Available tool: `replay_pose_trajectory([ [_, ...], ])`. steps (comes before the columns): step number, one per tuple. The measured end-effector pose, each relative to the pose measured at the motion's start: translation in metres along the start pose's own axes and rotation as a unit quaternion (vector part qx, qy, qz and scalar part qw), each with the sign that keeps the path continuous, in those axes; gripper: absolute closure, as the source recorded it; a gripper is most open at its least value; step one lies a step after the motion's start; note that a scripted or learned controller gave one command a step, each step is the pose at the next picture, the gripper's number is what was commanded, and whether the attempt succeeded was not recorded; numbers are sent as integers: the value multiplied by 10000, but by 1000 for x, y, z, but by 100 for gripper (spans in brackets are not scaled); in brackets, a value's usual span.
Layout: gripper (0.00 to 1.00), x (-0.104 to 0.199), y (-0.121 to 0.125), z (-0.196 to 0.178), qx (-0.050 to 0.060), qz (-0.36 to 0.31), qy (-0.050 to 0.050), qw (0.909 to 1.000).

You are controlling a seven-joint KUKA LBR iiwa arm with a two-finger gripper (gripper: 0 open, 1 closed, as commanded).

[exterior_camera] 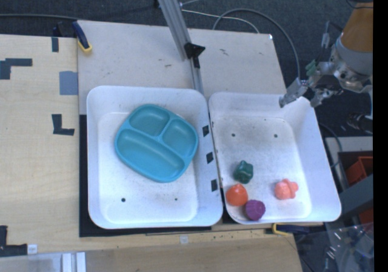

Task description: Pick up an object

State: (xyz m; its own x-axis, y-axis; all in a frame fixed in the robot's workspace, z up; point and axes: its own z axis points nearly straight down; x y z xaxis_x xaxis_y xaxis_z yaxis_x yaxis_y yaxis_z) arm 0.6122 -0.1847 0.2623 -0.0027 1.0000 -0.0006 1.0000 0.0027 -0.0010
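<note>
Starting on the far side from the gripper, the left bin (97, 143) carries a teal divided plate (157, 142), lying flat and tilted a little, well away from the jaws and lower in the view. A grey metal post (173, 13) slants down toward the seam between the two bins. Moving across, the right bin (315, 143) has four small things gathered near its front edge, all below the jaws and to their left: a dark green piece (244, 171) sits closest to the jaws of the four, an orange-red piece (236, 194) lies just beneath it, a purple piece (255, 209) rests just beside the orange-red one, and a pink-orange piece (285, 189) sits apart from those, most nearly under the jaws. And there's the gripper (300, 94), poised at the right bin's upper right corner, over the rim; its two fingers stand spread apart with nothing between them.
</note>
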Motion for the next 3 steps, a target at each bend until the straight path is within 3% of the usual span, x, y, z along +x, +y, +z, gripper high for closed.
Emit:
replay_pose_trajectory([
  [1,0,0,0,0,1,1,-1,10000],
  [3,0,9,-5,99,26,5,1,10000],
])
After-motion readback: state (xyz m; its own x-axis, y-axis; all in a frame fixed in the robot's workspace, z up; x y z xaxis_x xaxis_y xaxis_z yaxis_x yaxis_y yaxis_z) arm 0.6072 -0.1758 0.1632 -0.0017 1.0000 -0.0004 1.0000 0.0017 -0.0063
